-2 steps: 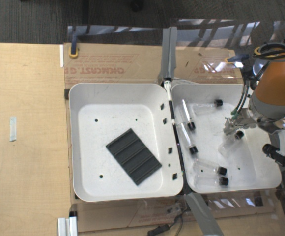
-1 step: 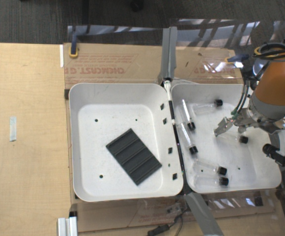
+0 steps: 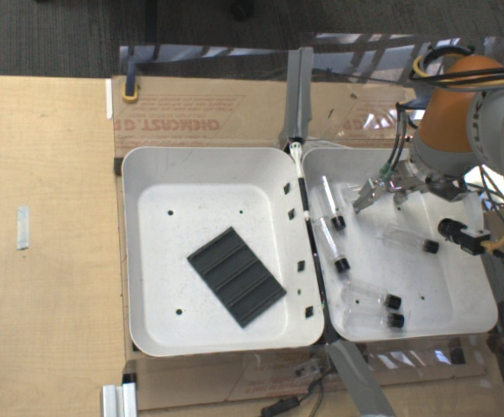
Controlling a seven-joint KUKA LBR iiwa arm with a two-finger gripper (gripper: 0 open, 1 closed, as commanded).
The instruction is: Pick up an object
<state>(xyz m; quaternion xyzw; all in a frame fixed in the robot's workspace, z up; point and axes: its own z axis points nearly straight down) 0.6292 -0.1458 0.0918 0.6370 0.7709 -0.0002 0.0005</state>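
In the right bin, at 12 o'clock, gripper is hovering, fingers state untellable; clear vials looking light, slippery, best gripped mid-barrel

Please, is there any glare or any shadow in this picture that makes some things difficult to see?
In the camera view, glare streaks the shiny strip behind the right bin; the clear tubes inside it almost vanish against the white, only their black caps standing out; the dark ribbed block in the left bin is sharp, with little shadow; the claw is small and indistinct.
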